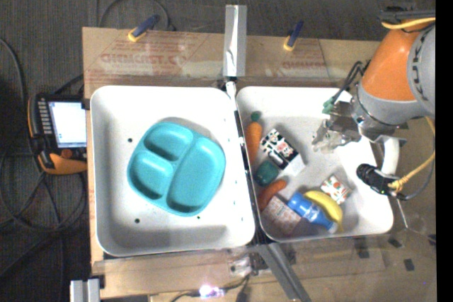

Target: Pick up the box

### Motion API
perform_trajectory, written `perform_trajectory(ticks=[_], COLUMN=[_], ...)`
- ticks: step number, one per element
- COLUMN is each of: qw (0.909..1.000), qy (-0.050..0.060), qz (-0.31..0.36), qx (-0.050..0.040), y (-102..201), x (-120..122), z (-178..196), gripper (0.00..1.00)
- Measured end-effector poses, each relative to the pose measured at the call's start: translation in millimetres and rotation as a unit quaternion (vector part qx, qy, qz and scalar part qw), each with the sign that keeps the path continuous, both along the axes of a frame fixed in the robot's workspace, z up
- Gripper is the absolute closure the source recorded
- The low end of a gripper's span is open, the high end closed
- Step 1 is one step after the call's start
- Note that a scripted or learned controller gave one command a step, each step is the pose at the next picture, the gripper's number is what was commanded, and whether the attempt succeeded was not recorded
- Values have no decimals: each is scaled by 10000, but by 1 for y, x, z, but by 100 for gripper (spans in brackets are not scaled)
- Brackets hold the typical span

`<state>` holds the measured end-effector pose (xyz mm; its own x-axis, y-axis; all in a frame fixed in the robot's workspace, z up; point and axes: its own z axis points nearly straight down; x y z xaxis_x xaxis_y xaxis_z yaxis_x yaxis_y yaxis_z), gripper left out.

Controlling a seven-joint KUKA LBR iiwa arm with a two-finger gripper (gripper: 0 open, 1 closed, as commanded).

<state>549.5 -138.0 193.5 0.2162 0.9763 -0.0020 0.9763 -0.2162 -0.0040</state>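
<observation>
**Gripper poised over a crowded right bin**

A teal divided plate [177, 167] fills the left bin [106, 173]. In the right bin [304, 106], the patterned box [277, 146] lies beside a carrot [253, 141], unheld. The gripper [331, 132] hovers right of it; finger state cannot be told.

Teal plate [177, 167], orange carrot [253, 140], black-and-white patterned box [277, 147].

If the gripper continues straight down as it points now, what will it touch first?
Most likely the bare white floor of the right bin. The gripper hangs over an open patch, with the black-and-white box off to its left, though depth is hard to judge.
</observation>
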Motion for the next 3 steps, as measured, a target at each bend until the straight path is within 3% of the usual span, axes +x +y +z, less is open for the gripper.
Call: perform_trajectory(ticks=[1, 2, 3], qw=[9727, 9727, 9882], qy=[-7, -5, 9], qz=[-2322, -2321, -1534], qx=[-19, -19, -1], y=[-1, -1, -36], x=[-41, -41, -13], z=[63, 63, -64], gripper=[100, 0, 0])
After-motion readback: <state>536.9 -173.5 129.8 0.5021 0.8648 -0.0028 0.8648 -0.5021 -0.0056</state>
